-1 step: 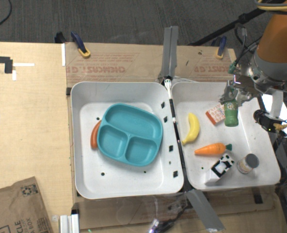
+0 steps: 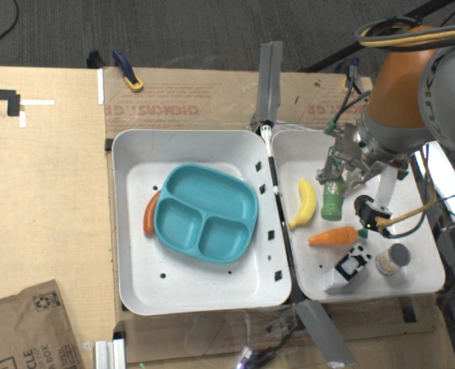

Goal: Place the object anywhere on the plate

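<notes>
The hand [image 2: 337, 177] is seen over the right bin [image 2: 420, 279], directly above a small green bottle [image 2: 332, 204]. The bottle's top appears to lie between the fingers, but whether it is actually gripped cannot be told from this slanted view, and the opening of the hand cannot be judged. The bottle is found just right of a yellow banana [image 2: 304, 203], which lies near the bin's left wall. Below the bottle, an orange carrot [image 2: 333, 237] is laid crosswise, close to both. A black-and-white block [image 2: 352, 265] and a small grey cup-like item [image 2: 393, 258] are noted in the lower right part of the same bin.

The teal plate [image 2: 206, 214], divided into three compartments, is set in the left bin [image 2: 135, 283], well apart from the hand. An orange-red item [image 2: 149, 214] is partly tucked under the plate's left edge.

Both bins are carried on a table [image 2: 43, 206] of pale wood, with a sheet of brown cardboard [image 2: 189, 98] behind them and a blue and yellow clamp [image 2: 127, 71] at its rear edge. Dark carpet [image 2: 135, 14] is seen beyond the table.
</notes>
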Motion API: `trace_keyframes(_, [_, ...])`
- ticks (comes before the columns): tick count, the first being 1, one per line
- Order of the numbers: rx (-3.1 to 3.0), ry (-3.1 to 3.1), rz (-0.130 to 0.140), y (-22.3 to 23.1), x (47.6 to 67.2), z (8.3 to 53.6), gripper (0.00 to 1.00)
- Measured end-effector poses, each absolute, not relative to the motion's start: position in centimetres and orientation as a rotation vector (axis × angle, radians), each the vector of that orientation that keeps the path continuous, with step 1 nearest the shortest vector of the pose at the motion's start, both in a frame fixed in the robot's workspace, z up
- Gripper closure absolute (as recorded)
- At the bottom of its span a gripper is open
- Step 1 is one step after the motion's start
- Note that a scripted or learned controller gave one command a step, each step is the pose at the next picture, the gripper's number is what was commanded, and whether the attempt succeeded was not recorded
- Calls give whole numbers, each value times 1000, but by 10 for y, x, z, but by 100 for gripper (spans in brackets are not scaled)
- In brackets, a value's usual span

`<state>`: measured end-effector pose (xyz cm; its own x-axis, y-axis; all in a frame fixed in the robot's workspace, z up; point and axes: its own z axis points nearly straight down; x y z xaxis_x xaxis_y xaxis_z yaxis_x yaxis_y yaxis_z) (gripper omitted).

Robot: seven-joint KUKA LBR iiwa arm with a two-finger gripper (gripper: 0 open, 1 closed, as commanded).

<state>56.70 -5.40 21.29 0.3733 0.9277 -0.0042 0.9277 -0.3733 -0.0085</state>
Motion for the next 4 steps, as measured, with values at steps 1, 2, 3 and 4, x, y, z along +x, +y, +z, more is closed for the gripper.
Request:
trace_keyframes(1, [-2417,-2000,13,28,568,188,100])
trace_keyframes(2, [-2331,-2100,11,3,572,188,100])
trace_keyframes(3, [-2284,-2153,11,71,588,188,100])
trace_keyframes(4, [-2517,-1878,12,87,605,188,100])
